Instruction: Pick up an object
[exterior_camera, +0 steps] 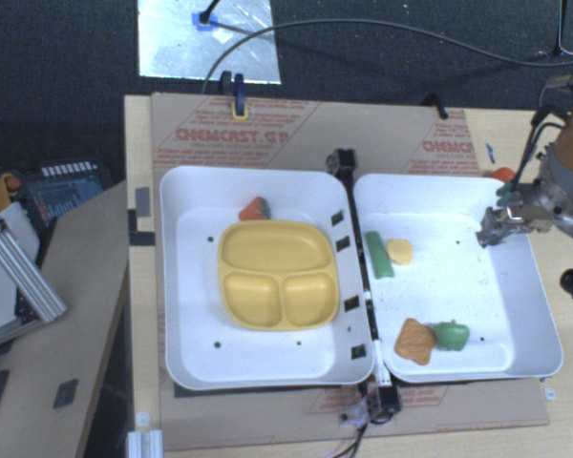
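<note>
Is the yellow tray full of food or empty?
Empty. The yellow tray in the left bin shows three bare compartments. The orange-red toy lies outside it, at its far edge.

Two shallow white bins: left bin [186, 256], right bin [530, 294], side by side on a brown board [296, 127] printed with red lettering, which lies on the bench [138, 141]. A blue-and-yellow clamp [238, 96] at the board's far edge. A silver sheet [172, 27] on dark floor beyond the bench.
</note>
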Tool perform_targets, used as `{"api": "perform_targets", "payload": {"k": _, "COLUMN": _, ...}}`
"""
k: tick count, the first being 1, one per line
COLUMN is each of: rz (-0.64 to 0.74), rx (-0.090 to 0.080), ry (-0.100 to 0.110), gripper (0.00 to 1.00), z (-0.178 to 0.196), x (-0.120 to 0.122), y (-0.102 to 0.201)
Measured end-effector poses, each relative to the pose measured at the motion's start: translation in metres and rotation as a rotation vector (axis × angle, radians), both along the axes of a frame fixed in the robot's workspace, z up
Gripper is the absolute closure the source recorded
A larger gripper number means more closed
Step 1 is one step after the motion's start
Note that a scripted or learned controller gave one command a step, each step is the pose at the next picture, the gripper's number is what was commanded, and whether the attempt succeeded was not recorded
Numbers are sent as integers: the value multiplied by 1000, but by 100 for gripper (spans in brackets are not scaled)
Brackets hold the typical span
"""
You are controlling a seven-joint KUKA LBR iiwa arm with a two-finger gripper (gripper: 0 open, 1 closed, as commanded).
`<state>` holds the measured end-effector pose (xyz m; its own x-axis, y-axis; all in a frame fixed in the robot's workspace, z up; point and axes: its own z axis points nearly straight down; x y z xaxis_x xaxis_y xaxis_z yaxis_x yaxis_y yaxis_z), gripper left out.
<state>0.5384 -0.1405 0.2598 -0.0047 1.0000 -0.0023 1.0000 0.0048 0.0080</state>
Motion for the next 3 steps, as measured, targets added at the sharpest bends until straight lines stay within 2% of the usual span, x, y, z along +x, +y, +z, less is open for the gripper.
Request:
{"api": "perform_targets", "payload": {"k": 1, "rz": -1, "rx": 1, "ry": 3, "gripper": 100, "z": 29, "x": 1, "y": 0}}
{"api": "perform_targets", "payload": {"k": 2, "rz": 4, "rx": 4, "ry": 7, "gripper": 100, "z": 9, "x": 1, "y": 47}}
{"api": "perform_targets", "payload": {"k": 3, "rz": 5, "rx": 4, "ry": 7, "gripper": 100, "z": 1, "x": 11, "y": 96}}
